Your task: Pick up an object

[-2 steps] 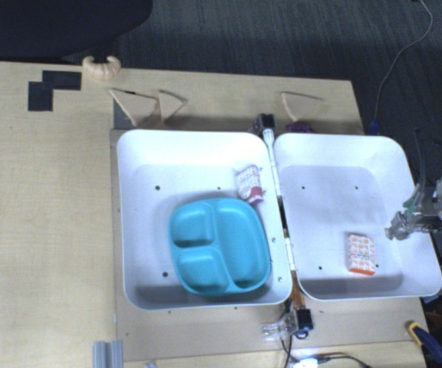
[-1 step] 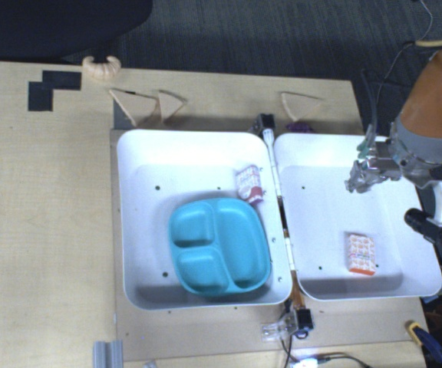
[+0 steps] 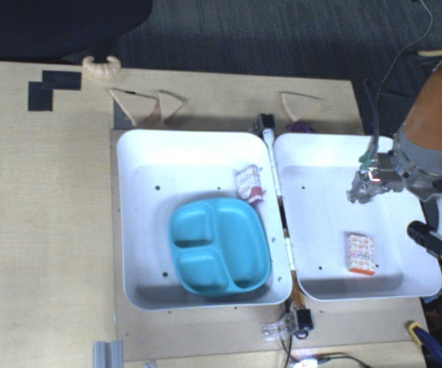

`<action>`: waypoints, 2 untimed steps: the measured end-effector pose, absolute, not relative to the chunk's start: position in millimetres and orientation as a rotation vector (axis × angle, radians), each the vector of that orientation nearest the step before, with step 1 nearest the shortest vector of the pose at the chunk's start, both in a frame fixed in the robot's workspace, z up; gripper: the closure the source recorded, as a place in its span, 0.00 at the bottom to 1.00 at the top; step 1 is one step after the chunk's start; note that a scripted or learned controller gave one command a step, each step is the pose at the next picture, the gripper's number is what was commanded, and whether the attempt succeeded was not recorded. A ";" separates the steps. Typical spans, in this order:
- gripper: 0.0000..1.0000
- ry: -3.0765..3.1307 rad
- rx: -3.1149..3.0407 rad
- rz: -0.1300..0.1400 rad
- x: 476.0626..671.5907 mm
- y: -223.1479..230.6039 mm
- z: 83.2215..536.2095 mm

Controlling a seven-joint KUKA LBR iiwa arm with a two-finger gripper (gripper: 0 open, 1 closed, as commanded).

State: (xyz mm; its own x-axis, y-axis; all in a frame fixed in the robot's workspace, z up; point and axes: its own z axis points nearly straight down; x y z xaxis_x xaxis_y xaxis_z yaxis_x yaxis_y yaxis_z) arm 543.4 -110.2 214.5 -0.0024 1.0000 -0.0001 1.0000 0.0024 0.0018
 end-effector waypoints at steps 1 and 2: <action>1.00 2.223 2.218 0.001 508.2 -119.5 192.5; 1.00 2.222 2.220 -0.001 485.9 -201.7 122.6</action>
State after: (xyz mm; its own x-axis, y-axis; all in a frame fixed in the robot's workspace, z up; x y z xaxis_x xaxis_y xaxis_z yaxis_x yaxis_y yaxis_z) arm 485.9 -201.7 122.6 -0.0009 1.0000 -0.0008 1.0000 0.0009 -0.0004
